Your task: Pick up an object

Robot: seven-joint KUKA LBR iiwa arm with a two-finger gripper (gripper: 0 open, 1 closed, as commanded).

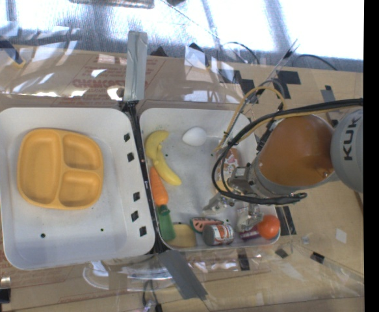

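Note:
The right bin (192, 174) holds several items. A yellow banana (158, 156) lies by its left wall, with an orange carrot (158, 188) and a green piece (166, 223) below it. Along the near wall sit a pale yellow block (184, 237), a tipped can (214, 231) and an orange ball (268, 227). A white egg-shaped thing (194, 136) rests near the far wall. My gripper (231, 212) hangs low over the bin's near right part, just above the can and left of the orange ball. Cables and the wrist hide much of it.
The left bin (7, 194) carries a yellow divided plate (60, 169). The arm's orange band (293, 151) and looping black cables (241, 142) cover the right bin's right side. A bare patch of floor lies between the banana and my gripper.

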